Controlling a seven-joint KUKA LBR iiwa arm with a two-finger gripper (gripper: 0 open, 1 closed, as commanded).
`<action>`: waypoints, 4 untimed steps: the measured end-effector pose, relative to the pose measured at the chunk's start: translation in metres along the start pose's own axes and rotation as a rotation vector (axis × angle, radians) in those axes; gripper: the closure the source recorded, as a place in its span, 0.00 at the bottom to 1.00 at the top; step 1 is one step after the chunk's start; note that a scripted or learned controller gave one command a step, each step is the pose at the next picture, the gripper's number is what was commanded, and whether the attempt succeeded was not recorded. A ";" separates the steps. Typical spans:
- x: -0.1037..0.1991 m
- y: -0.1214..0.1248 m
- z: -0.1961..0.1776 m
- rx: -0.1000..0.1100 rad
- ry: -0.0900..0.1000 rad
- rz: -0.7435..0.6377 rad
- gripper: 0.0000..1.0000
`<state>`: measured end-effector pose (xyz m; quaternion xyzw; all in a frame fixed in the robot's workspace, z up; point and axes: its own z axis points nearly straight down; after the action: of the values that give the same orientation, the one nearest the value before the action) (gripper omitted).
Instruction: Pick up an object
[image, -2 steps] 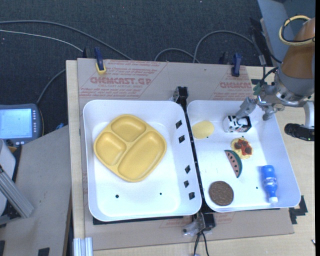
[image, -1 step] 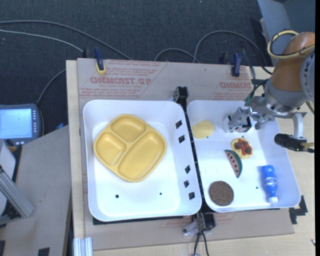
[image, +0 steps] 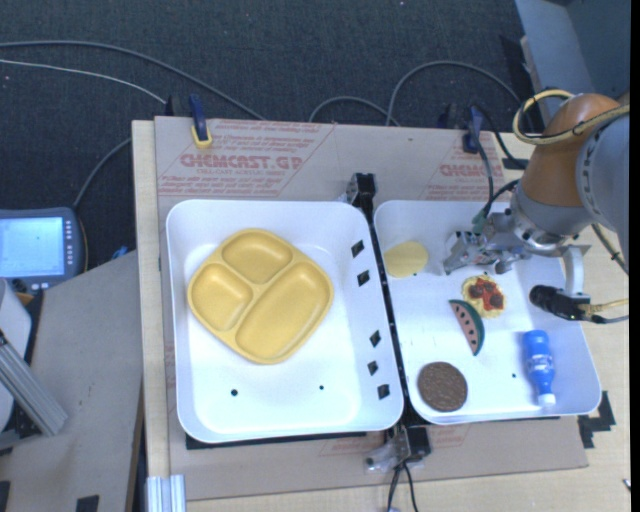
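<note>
Two white bins sit side by side on my cardboard-topped bench (image: 250, 160), dark carpet (image: 300, 50) around it. Left bin (image: 200, 400) carries a yellow divided plate (image: 262, 295). Right bin (image: 570, 385) carries a yellow disc (image: 406, 259), pizza slice (image: 484, 294), watermelon slice (image: 468, 326), brown cookie (image: 441, 386) and blue bottle (image: 538, 366). Gripper (image: 478, 252) hovers near the far edge; I cannot tell its state.

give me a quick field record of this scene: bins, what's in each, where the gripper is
left bin: yellow divided plate
right bin: yellow round piece, pizza slice toy, watermelon slice toy, brown cookie, blue bottle
gripper: over the right bin's far part, beside the yellow round piece, above the pizza slice toy
held: nothing seen between its fingers
</note>
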<state>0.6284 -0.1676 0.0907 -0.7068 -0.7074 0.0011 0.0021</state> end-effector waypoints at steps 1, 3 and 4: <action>0.000 0.001 -0.014 -0.005 0.000 -0.001 1.00; 0.000 0.003 -0.132 -0.011 -0.003 -0.001 1.00; 0.000 0.003 -0.147 -0.008 -0.002 -0.001 1.00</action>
<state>0.6326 -0.1675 0.2374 -0.7065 -0.7077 -0.0010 -0.0013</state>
